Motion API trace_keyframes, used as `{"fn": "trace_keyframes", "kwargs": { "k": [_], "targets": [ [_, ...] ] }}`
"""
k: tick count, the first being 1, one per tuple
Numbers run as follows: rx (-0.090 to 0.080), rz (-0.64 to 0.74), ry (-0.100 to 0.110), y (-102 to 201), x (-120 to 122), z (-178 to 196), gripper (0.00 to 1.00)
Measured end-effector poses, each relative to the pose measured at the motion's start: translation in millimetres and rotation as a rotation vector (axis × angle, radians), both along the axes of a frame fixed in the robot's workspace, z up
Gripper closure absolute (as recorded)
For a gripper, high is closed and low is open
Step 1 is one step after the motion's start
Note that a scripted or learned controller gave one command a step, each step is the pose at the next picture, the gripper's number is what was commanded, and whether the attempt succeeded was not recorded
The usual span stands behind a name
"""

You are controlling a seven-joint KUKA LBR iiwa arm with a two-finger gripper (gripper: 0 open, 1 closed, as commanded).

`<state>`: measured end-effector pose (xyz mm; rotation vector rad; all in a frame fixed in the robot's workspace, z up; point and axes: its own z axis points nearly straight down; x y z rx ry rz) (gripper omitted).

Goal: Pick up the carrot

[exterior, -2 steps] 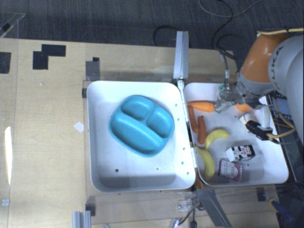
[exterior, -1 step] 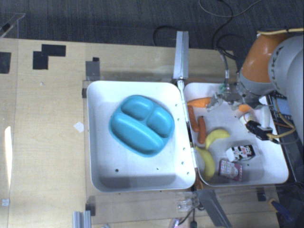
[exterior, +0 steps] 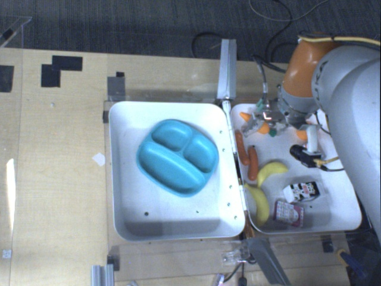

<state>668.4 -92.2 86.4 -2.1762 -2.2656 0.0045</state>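
carrot (exterior: 252, 162): I saw it by the right bin's (exterior: 345, 219) left wall, beside a banana (exterior: 271, 171)
handling: probably light, stiff; grab mid-length
jaws: gripper (exterior: 266, 119) near the far wall; couldn't tell open or closed

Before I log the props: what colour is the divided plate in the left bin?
Light blue all over; the plate shows clearly in the camera view.

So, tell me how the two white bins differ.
The left bin holds one thing, a blue divided plate lying flat at its middle; the right bin holds many small things, among them two bananas and two sausages. The arm reaches over the right bin, its gripper near the far left corner, not over the left bin. Both are shallow, white and round-cornered.
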Motion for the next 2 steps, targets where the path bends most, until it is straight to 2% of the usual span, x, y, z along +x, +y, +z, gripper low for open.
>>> {"fn": "trace_keyframes", "kwargs": {
  "k": [1,2],
  "targets": [
    [0.0,0.006,0.008,1,-2,9,1.0],
    [0.002,-0.131,-0.007,78,1,127,1.0]
  ]
}}
